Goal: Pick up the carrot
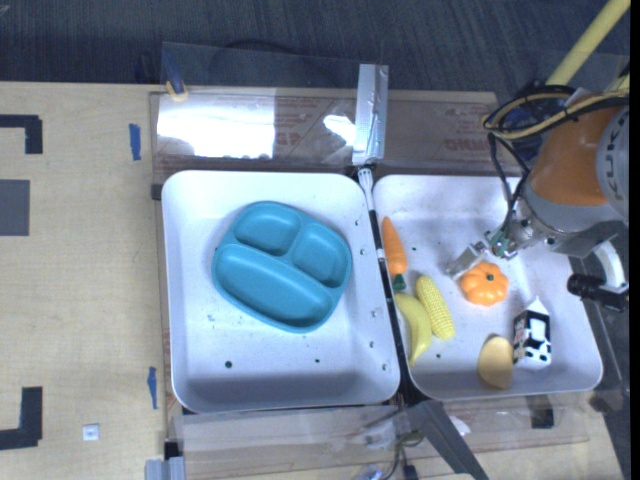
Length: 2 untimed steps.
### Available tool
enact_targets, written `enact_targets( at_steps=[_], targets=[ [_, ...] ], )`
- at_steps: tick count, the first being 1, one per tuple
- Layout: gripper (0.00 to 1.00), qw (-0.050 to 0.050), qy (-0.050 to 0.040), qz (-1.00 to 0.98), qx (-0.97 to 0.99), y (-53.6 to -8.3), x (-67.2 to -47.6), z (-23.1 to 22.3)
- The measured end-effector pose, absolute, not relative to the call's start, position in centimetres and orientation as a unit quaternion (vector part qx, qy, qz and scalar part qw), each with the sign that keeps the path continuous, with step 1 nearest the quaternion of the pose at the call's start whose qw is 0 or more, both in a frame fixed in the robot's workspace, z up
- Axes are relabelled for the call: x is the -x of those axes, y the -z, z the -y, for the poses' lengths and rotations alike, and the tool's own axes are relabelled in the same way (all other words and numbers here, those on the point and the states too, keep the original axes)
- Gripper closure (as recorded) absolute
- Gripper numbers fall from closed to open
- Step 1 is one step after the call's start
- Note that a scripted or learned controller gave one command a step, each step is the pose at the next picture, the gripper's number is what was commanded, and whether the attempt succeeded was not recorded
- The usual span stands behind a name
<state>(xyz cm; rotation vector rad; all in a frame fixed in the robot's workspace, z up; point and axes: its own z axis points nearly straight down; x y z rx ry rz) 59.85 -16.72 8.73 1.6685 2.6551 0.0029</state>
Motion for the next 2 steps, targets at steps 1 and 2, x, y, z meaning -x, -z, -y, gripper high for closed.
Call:
enact_targets(
  at_steps=[1, 2],
  targets=[
    [0.0, 0.003, -0.002, -0.772, -0.636, -16.4, -57.9, 10.9],
    [0.0, 0.002, -0.0006, -0.813, -0.583, -16.6, -61.6, 10.9]
  ],
)
